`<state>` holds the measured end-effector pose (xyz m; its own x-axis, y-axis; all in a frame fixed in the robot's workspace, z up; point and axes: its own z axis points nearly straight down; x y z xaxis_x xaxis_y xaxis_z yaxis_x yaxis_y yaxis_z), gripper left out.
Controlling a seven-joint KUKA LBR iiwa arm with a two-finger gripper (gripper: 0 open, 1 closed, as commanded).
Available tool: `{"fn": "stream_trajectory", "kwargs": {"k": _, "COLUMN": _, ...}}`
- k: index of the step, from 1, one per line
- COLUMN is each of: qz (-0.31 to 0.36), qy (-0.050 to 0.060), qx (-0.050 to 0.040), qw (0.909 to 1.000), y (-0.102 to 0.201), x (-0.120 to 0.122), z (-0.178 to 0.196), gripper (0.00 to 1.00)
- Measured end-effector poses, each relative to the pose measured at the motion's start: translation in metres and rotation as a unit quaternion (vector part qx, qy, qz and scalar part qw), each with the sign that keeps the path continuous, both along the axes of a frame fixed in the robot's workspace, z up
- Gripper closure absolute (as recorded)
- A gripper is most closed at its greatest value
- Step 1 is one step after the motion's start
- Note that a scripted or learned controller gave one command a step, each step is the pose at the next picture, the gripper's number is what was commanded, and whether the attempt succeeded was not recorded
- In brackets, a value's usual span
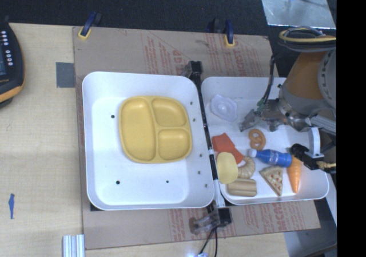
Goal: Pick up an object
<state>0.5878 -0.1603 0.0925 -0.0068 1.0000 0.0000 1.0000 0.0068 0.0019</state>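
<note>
A grey robot arm with an orange band point(306, 72) reaches in from the right over the right-hand bin point(320, 193), its gripper point(264, 117) poised above the bin's upper middle, just above a small pretzel point(257, 135). The dark fingers point(250, 119) look splayed apart with nothing between them — no object is clamped.

The things to be picked lie crowded toward the bin's lower half. A clear plastic cup point(223, 107) sits alone near the top-left corner. Below it, an orange-red block point(227, 145) rests against a pale yellow rounded piece point(226, 167) at the left wall. A blue bottle with a white cap point(271, 157) lies on its side in the middle, just under the pretzel, with a croissant-like roll point(248, 166) touching its cap end. Along the bottom edge are a tan log-shaped bread point(241, 188), a pizza slice point(273, 180) and, at the right, an orange carrot point(294, 176) standing lengthwise.

The left-hand bin point(103, 181) carries a yellow three-compartment plate point(154, 129) — centred and tilted slightly. Both bins rest on a cardboard sheet point(143, 50) held by blue-and-yellow clamps point(87, 26) at its far edge, and a control pendant point(8, 61) lies at the bench's left margin.
</note>
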Motion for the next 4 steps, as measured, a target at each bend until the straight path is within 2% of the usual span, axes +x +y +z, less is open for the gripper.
{"fn": "stream_trajectory", "kwargs": {"k": 1, "qz": -0.002, "qy": 0.004, "qx": 0.0005, "qw": 1.0000, "y": -0.004, "x": -0.032, "z": -0.001, "gripper": 0.00}}
{"fn": "stream_trajectory", "kwargs": {"k": 2, "qz": -0.002, "qy": 0.000, "qx": -0.0007, "qw": 1.0000, "y": -0.006, "x": -0.028, "z": 0.013, "gripper": 1.00}}
{"fn": "stream_trajectory", "kwargs": {"k": 3, "qz": -0.001, "qy": 0.004, "qx": -0.0001, "qw": 1.0000, "y": -0.005, "x": -0.030, "z": 0.010, "gripper": 0.00}}
{"fn": "stream_trajectory", "kwargs": {"k": 4, "qz": -0.001, "qy": 0.003, "qx": -0.0006, "qw": 1.0000, "y": -0.006, "x": -0.030, "z": 0.021, "gripper": 1.00}}
